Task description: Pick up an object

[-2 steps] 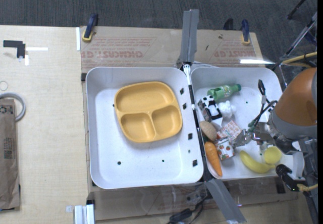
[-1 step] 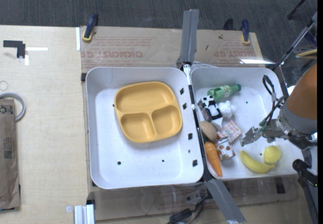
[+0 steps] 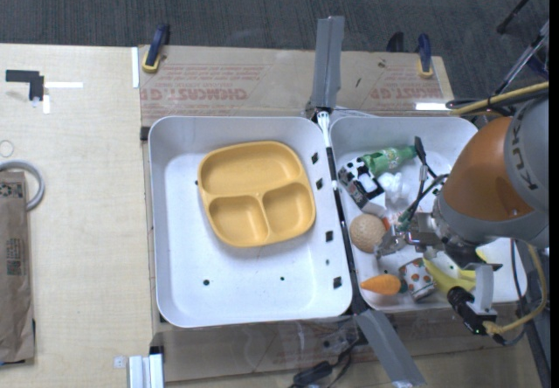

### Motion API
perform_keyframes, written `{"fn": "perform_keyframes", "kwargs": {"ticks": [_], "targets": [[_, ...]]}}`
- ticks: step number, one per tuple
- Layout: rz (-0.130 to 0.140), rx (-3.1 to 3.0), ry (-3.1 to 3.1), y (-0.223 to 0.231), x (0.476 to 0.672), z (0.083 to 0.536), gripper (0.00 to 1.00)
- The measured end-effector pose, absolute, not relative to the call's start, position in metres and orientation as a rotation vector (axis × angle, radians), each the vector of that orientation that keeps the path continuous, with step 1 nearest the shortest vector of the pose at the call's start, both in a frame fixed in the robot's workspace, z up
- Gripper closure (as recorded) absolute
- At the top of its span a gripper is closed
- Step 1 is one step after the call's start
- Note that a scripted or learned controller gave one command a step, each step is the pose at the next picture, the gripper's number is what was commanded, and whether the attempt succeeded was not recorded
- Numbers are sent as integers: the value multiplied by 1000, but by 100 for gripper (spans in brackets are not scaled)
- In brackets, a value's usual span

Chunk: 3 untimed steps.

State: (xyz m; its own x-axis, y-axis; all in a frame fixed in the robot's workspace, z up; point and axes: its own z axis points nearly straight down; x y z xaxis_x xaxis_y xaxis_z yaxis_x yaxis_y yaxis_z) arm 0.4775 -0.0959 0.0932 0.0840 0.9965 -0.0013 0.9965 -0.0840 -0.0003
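Yellow plastic fills the middle of the left bin: a three-compartment plate, lying flat and slightly turned, nearer the bin's far edge than its near edge. Small dark specks dot the bare white floor toward the near edge.

In the right bin, the objects crowd the side by the divider. A green bottle lies on its side near the far edge, with a black-and-white item just beside it toward the divider. A tan ball sits mid-bin, close to the divider. An orange carrot-shaped piece lies at the near edge, and a small can lies just beside it. A yellow banana-like piece lies near the can, partly under the arm.

The arm, with its orange band, reaches in over the right bin's right side. The gripper hangs low just beside the tan ball; whether its jaws are apart or together cannot be told, as clutter and cables blur them.
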Motion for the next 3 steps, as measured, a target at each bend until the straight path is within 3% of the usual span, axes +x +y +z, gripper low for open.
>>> {"fn": "perform_keyframes", "kwargs": {"ticks": [1, 2, 3], "targets": [[-6, 2519, 1878, -105, 553, 91, 0], [-12, 2518, 1882, -105, 552, 99, 100], [-11, 2519, 1881, -105, 552, 99, 0]]}}
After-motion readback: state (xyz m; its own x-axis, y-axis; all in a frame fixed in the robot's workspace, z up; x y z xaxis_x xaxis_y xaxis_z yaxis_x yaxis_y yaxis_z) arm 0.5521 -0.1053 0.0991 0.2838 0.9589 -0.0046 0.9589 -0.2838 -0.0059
